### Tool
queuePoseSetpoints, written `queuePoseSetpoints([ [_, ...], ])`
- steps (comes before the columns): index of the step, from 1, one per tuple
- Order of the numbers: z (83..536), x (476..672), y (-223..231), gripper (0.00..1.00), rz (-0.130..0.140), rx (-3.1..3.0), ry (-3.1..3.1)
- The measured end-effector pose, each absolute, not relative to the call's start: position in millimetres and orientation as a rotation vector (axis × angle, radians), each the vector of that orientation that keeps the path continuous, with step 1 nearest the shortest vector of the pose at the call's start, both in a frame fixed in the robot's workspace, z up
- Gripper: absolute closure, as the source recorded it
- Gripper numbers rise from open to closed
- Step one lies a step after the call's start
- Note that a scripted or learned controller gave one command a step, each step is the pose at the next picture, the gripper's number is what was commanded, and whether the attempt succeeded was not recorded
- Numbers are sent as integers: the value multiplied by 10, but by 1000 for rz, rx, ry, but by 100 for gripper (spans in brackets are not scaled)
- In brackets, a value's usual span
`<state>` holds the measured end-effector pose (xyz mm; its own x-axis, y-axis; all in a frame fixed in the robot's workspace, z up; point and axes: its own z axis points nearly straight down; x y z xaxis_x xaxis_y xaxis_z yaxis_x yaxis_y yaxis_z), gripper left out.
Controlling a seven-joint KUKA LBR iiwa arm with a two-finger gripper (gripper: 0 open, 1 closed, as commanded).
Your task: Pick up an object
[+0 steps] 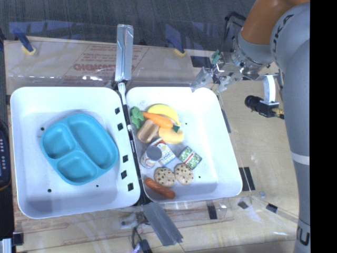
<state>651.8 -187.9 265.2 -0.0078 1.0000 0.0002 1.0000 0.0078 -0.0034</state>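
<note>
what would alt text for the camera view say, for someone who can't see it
A grey robot arm's hand hovers over the top rim of the right shallow white bin, which holds a pile of toy food: a yellow plastic banana, an orange plastic carrot, two brown cookies. The left white bin holds a blue three-compartment plastic tray.

Grey KUKA arm (296,115) with an orange wrist band (268,12)

The smooth, rounded grey casing is running down the view's right side, with the glossy orange band curving around it near the top. Below the band a grey ring is leading into the metallic tool (213,77), a cluster of silvery brackets, small fittings and thin dark cables. A white and black fitting is showing beside it.
</note>
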Motion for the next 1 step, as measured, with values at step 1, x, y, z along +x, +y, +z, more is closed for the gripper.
queuePoseSetpoints([
  [1,1591,6548,-1686,0,10,-2125,-2300],
])
